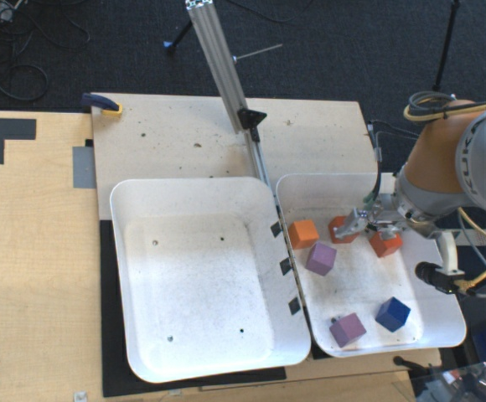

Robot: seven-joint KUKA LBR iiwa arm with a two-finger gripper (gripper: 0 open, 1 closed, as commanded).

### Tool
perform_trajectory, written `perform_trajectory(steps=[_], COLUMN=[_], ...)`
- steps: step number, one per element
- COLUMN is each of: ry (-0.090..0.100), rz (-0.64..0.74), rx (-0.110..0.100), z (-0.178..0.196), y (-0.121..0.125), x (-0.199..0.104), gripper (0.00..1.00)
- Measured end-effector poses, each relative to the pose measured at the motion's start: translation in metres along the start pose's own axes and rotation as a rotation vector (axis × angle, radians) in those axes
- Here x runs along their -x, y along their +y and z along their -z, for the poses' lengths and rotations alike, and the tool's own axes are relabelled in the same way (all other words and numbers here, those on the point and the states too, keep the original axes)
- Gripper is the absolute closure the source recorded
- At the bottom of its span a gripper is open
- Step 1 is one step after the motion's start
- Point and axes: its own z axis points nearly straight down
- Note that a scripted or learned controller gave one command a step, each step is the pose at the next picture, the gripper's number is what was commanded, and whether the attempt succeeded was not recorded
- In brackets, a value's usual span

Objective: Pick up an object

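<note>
The right bin (pixel 444 329) holds several small blocks. An orange cube (pixel 303 233) lies near its left wall, with a purple cube (pixel 321 259) just below it. A second purple cube (pixel 347 328) and a blue cube (pixel 392 314) sit near the front edge. My gripper (pixel 363 222) is low in the bin's upper middle, reaching in from the right. A red block (pixel 341 229) shows right at its left side and another red block (pixel 385 244) at its right side. The gripper body hides what lies between them.
The left bin (pixel 134 224) stands beside the right one, with black clips (pixel 283 265) along the shared wall. A slanted aluminium post (pixel 222 61) rises behind the bins. The arm's grey and orange body (pixel 444 162) hangs over the right bin's far right corner.
</note>
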Motion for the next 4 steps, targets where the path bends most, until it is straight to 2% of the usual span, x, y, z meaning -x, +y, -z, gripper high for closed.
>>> perform_trajectory(steps=[1,2,3,4], ry=[0.000,0.003,0.002,0.006], rz=[-0.006,0.002,0.002,0.005], rx=[0.003,-0.015,-0.013,-0.017], z=[0.012,0.055,0.108,0.118], y=[0.001,0.005,0.006,0.020], x=[0.002,-0.002,0.000,-0.053], gripper=[1.00,1.00,1.00,1.00])
